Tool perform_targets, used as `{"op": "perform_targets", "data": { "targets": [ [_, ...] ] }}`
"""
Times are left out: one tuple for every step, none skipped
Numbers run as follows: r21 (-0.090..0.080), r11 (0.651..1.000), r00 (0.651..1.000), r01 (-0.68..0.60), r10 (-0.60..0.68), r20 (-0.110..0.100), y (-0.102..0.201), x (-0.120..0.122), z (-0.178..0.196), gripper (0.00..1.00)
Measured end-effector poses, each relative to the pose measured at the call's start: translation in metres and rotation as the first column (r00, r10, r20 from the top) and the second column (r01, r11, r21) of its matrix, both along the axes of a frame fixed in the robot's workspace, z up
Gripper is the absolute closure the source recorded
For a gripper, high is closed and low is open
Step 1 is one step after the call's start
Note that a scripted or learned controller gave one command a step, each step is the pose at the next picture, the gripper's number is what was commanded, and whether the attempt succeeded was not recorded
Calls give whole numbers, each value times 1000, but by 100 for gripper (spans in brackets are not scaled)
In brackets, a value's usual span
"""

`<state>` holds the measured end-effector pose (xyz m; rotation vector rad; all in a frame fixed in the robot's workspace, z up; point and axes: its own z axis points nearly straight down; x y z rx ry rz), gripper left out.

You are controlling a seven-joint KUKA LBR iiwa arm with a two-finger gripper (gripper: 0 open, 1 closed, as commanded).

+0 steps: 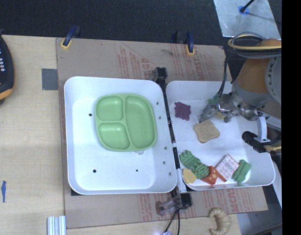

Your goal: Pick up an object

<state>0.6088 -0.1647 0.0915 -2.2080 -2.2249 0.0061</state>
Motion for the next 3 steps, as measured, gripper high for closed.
{"op": "perform_targets", "data": {
  "targets": [
    [-4,1000,1000,1,-1,9,-27,45,1,0],
    [-2,1000,1000,-2,2,1,-27,43,12,100],
    [0,1000,1000,-3,3,3,52,48,8,100]
  ]
}}
